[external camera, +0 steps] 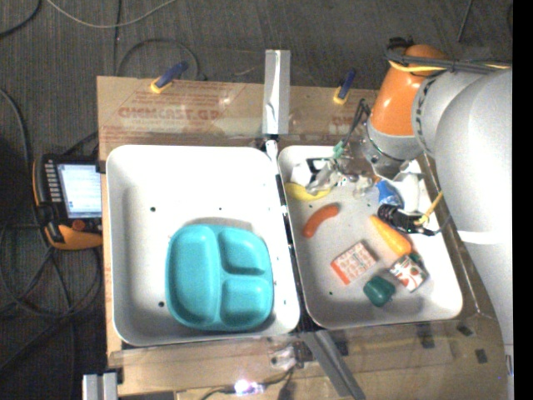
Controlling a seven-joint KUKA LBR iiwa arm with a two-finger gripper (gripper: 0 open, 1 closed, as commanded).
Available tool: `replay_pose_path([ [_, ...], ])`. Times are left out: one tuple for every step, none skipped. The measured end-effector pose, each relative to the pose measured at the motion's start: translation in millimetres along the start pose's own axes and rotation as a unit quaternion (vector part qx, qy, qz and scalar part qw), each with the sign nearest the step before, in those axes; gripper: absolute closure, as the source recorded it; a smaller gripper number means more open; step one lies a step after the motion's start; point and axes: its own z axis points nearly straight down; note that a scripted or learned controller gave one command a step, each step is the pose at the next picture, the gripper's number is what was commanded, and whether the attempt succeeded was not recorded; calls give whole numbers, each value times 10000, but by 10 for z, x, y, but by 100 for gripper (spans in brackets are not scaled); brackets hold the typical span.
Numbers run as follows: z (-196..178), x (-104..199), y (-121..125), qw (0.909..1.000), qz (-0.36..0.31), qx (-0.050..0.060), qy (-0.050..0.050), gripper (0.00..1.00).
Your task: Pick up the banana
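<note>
1. The big grey KUKA arm with the orange band (pixel 398 90) comes in from the right and hangs over the far end of the right shallow white plastic bin (pixel 441 307), which I'll use as the landmark for everything else.
2. The left shallow white plastic bin (pixel 133 173) sits right up against the right bin's left wall, and a teal plastic divided plate (pixel 220 278) lies in its near half.
3. The two-finger gripper (pixel 340 167) is down in the right bin's far part, a bit left of the middle. It's a tangle of metal and wires from this angle, so honestly I can't tell how its fingertips are set.
4. The curved yellow banana (pixel 305 192) lies on the floor of the right bin at its far-left corner, close to the left wall, just beside and below the gripper. Can't tell if they're touching.
5. An orange sausage-shaped toy (pixel 321 219) lies just nearer than the banana, in the right bin's left half.
6. An orange carrot-like toy (pixel 391 234) is toward the right bin's right side.
7. A red-and-white flat packet (pixel 353 262) sits about mid-bin.
8. A small red-and-white can (pixel 408 273) and a dark green cup-like piece (pixel 379 290) sit side by side in the right bin's near-right part.
</note>
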Motion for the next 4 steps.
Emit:
replay_pose_path([
  [0,93,61,9997,-197,57,-107,0],
  [-143,118,54,9997,-218,108,-84,100],
  [-848,615,85,9978,645,-129,-74,100],
  [-847,610,84,9978,650,-129,-81,0],
])
